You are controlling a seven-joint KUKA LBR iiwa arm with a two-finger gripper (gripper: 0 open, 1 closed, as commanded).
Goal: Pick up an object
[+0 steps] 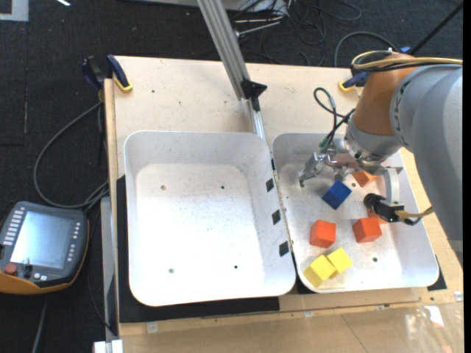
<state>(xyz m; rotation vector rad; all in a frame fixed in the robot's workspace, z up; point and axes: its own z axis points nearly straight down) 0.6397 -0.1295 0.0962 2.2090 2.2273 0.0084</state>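
Observation:
My gripper [318, 166] hangs low over the back of the right bin [412, 267], under the orange-banded wrist. A blue cube [336, 195] lies just in front of it, close by and apart from it. A small orange block [360, 177] sits to the right of the gripper, partly covered by the arm. Further forward lie an orange cube [322, 233] and a red-orange cube [366, 229]. Two yellow blocks [329, 265] rest side by side near the bin's front rim. I see nothing held in the gripper.
The left bin [147, 153] stands beside the right one, and a dark ridge runs between them. A slanted metal pole [224, 39] rises from the bench behind the bins. Cables trail from the wrist over the right bin's right side.

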